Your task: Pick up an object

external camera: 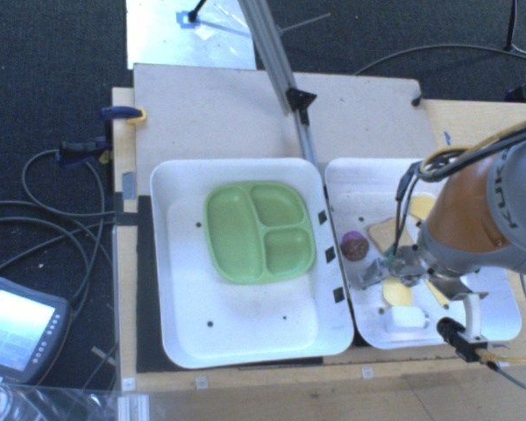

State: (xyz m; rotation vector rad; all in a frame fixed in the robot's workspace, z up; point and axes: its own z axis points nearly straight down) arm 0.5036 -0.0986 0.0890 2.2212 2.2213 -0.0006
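Nearest the lens, along the bottom edge of the right bin, a small white block lies just below a yellow piece. My gripper hangs low over that bin beside the yellow piece, but my own wrist and orange band cover much of it, so I cannot tell how my jaws stand or whether anything sits between them. A purple ball rests just left of me. Tan and yellow pieces are half hidden behind my arm. Farther left, the left bin holds a green divided tray.
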